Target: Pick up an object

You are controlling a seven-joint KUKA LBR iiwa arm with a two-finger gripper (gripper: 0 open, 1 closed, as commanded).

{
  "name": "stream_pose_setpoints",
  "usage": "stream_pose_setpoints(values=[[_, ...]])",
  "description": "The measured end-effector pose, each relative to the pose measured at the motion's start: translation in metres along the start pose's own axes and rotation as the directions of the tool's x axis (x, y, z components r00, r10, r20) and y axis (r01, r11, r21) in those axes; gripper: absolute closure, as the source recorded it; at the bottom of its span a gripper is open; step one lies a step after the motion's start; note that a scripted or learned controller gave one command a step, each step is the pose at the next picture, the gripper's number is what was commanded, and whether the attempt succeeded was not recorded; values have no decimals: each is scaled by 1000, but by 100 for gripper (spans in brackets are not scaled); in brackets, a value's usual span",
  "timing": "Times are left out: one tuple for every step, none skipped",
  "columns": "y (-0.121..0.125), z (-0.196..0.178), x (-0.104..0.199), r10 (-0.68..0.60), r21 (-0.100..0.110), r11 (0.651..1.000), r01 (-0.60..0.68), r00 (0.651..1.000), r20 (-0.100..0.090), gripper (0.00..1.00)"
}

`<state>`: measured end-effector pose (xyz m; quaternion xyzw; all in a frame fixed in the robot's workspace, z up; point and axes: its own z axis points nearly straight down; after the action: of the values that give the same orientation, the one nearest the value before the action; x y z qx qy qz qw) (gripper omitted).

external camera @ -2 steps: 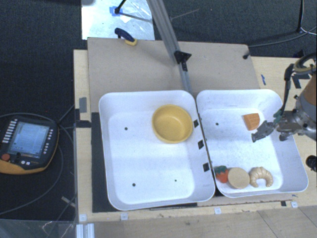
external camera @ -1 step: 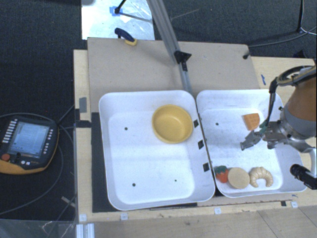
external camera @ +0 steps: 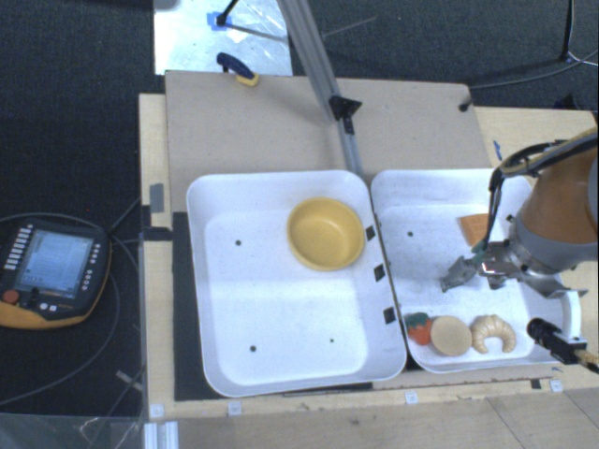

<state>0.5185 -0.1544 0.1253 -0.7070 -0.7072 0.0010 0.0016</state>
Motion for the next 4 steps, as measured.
stream_pose_setpoints(values=[[0, 36, 0, 0, -2, 1000, 0, 1000, 0, 0], [1, 24, 0, 0, -5, 1000, 0, 1000, 1, 100], [-4, -36, 1, 0, -9, 1000, 0, 1000, 2, 100], [-1, -79, 1, -1, -8, 1000, 1, 1000, 2, 100]])
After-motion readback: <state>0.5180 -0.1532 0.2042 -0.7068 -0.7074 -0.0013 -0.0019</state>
